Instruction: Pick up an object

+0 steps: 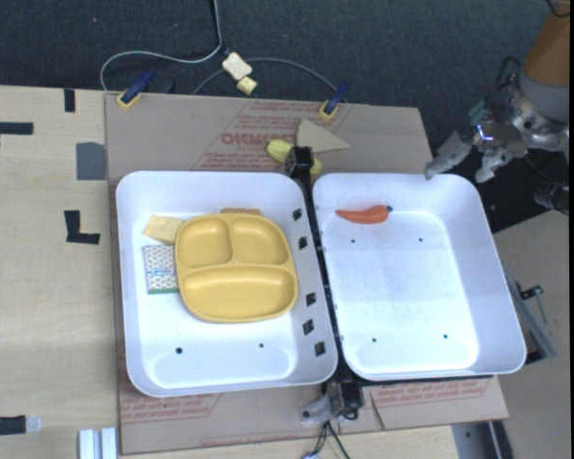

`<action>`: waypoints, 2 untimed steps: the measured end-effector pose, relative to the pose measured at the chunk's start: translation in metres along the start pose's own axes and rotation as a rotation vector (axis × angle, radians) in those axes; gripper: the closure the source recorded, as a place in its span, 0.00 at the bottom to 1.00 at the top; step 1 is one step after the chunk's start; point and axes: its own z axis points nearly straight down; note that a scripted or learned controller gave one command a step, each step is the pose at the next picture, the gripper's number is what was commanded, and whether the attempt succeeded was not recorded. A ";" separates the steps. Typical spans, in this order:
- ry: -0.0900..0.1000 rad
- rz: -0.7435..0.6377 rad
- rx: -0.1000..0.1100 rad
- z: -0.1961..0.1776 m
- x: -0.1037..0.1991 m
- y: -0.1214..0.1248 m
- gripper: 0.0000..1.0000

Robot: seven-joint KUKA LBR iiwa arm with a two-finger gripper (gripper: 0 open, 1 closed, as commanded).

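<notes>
- Camera view looks down at a slant on two shallow white bins set side by side on a cardboard sheet (pixel 268 132) that covers the bench (pixel 38 256).
- At the upper right, the gripper (pixel 467 159) hangs outside the bins, just beyond the far right corner of the right bin (pixel 478 285).
- Its two grey fingers (pixel 444 157) are spread well apart, one pointing left toward the bin's rim and the other angled downward.
- Nothing sits between the fingers, and they touch neither the bin nor any object.
- Above the gripper rises the arm (pixel 553 46), grey at the wrist with an orange band over it.
- An orange carrot (pixel 363 214) with a small green tip lies on the floor of the right bin near its far wall, left of centre and well apart from the gripper.
- In the left bin (pixel 220 361) rests a yellow divided plate (pixel 236 267) with three compartments, lying flat.
- Just left of the plate lie a pale yellow wedge-shaped piece (pixel 161 228) and a small printed packet (pixel 159 268); the packet touches the plate's edge.
- A black clip strip (pixel 311 256) runs along the seam between the two bins.
- Behind the bins, on the cardboard, sit a tan triangular piece (pixel 323 138) and a small yellow object (pixel 280 148).
- A white cable (pixel 210 27) loops across the dark floor at the top.
</notes>
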 end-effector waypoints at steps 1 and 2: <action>0.004 -0.004 0.011 0.119 0.057 -0.006 0.00; -0.003 -0.001 0.003 0.196 0.076 0.029 0.00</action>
